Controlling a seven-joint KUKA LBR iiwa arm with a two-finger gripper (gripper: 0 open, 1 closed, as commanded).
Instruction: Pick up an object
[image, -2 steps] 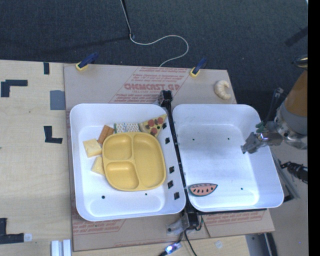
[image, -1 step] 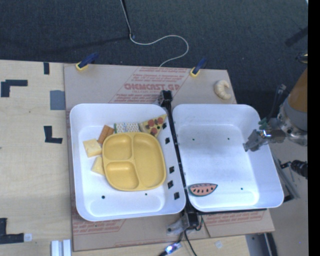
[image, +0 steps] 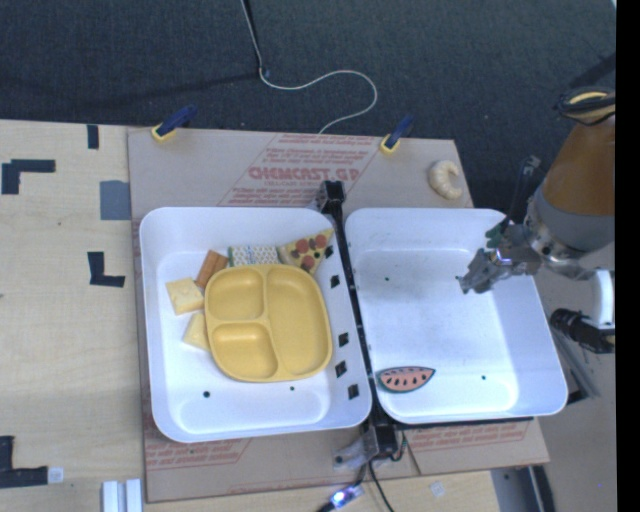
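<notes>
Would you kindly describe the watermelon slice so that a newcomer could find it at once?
Look in the right bin. Near its front-left corner lies the watermelon slice, a flat red half-moon with dark seeds and a green rind. Nothing else lies beside it there.

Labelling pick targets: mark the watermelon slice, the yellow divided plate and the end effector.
watermelon slice (image: 405, 378), camera view, middle of its red flesh
yellow divided plate (image: 268, 322), camera view, central ridge
end effector (image: 478, 279), camera view, between fingertips

A flat watermelon slice (image: 405, 379) lies in the right bin (image: 520, 340), touching its near-left wall.
</notes>
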